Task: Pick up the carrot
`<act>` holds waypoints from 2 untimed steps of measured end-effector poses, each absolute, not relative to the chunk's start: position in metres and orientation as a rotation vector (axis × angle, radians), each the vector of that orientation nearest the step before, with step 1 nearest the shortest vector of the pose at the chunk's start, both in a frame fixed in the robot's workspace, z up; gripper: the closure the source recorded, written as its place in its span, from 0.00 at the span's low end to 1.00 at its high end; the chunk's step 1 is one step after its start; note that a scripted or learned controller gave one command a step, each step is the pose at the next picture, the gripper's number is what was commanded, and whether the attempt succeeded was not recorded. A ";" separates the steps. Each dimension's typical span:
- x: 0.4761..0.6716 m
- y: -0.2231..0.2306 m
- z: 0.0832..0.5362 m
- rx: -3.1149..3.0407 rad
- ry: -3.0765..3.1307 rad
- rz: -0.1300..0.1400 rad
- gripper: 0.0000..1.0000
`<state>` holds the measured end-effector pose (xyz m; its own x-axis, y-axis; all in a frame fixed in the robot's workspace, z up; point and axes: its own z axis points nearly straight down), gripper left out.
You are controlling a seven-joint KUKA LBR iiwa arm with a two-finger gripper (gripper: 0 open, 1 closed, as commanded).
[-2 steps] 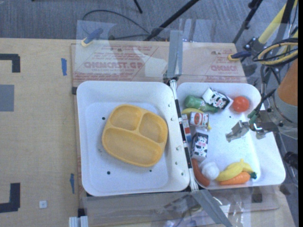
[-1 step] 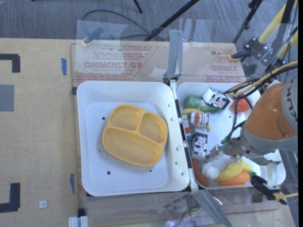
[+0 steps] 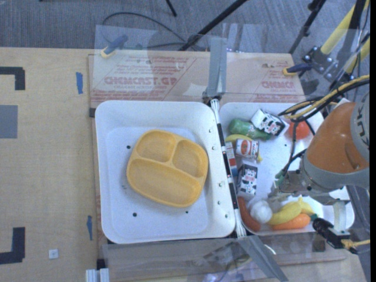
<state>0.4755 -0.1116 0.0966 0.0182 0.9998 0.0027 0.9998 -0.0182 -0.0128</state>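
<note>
Carrot (image 3: 292,221) lies at the near edge of the right bin (image 3: 267,157), touching a yellow banana (image 3: 288,212) and just beside a white ball (image 3: 261,211). Gripper (image 3: 286,185) hangs low over the bin just above the banana, apart from the carrot; can't tell its state, wrist blocks it. Left bin (image 3: 111,175) holds a yellow divided plate (image 3: 167,168); milk carton (image 3: 248,179), can (image 3: 248,148), green vegetable (image 3: 247,128) sit farther back in the right bin.
</note>
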 end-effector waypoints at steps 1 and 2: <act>0.527 -0.052 0.373 -2.487 -1.914 0.011 1.00; 0.478 0.025 0.308 -2.633 -1.704 0.017 1.00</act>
